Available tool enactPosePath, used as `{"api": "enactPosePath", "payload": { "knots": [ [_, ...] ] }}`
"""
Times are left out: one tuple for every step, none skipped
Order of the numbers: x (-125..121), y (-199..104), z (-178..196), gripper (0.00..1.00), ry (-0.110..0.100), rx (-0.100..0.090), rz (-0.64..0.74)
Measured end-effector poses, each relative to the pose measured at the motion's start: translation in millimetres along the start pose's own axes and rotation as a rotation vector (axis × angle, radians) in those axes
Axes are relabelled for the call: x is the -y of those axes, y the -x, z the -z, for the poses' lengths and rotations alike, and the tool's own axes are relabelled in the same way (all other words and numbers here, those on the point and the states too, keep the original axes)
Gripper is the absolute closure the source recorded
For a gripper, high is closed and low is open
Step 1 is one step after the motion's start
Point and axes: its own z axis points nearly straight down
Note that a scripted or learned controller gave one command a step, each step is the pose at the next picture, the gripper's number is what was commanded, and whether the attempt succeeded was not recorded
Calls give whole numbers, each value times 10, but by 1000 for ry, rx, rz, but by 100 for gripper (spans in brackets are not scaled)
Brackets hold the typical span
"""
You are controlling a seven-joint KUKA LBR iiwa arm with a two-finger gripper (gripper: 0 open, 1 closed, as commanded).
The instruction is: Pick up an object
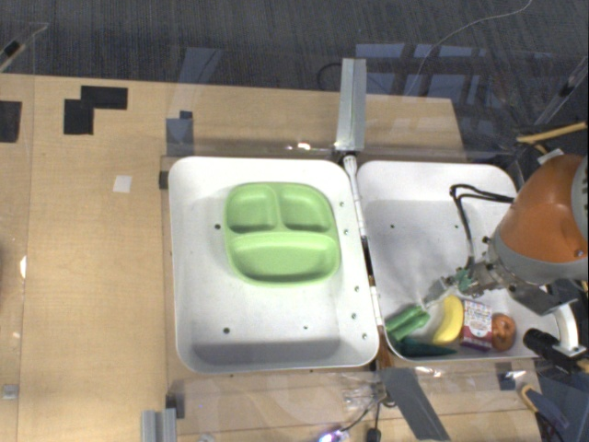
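A: Crowding the near edge of the right bin [405, 201], a small heap of play food lies together: a green vegetable piece [406, 320], a dark green item [429, 347] just below it, a yellow banana [450, 319], a small printed packet [478, 317] and a red apple [502, 331].

B: And the arm?

A: Reaching in from the right, the grey arm with its orange band [545, 221] hangs over that same bin. Its gripper [463, 282] sits just above the banana, close to the packet. Whether the fingers are apart or together, I cannot tell; the tip is too small and cluttered to read. Nothing can be seen held between them.

B: What sits further back?

A: A black cable [465, 212] loops across the right bin's white floor behind the gripper. In the left bin [193, 247], a green divided plate [280, 231] rests near the middle, well apart from the food. Both bins sit side by side on the wooden counter [83, 247], with a metal bracket [351, 104] standing at their far junction.
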Motion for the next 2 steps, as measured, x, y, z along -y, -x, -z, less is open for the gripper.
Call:
{"api": "enactPosePath", "payload": {
  "knots": [
    [56,228,-183,0,3,-4,-201],
    [-36,-37,-171,0,10,8,-212]
  ]
}}
